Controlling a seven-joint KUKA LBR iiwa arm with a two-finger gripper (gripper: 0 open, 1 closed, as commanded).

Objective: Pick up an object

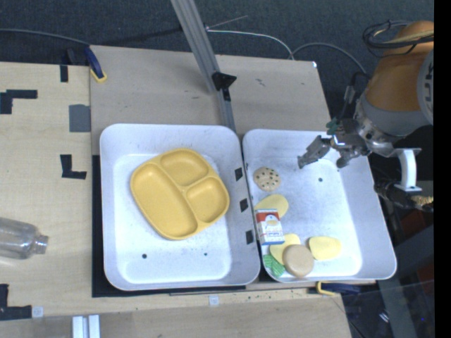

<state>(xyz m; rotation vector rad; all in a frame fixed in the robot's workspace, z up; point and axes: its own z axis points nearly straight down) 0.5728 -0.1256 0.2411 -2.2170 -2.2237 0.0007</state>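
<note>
We see a cookie (266,179) lying in the right bin (366,210), near its left wall, above a small pile of toy food (292,248). The tool (325,155) hangs spread and empty nearby. A yellow tray (180,192) fills the left bin (120,245).

The wooden bench (162,97) bears two white bins (113,189) and a clear bottle (20,239).

The yellow divided plate (180,192) looks like smooth, slightly glossy plastic. Both white bins (113,210) seem matt plastic, faintly speckled. The bench (42,189) is pale wood grain. A clear plastic bottle (20,238) glints; the slanted rail (194,30) is dull metal.
</note>
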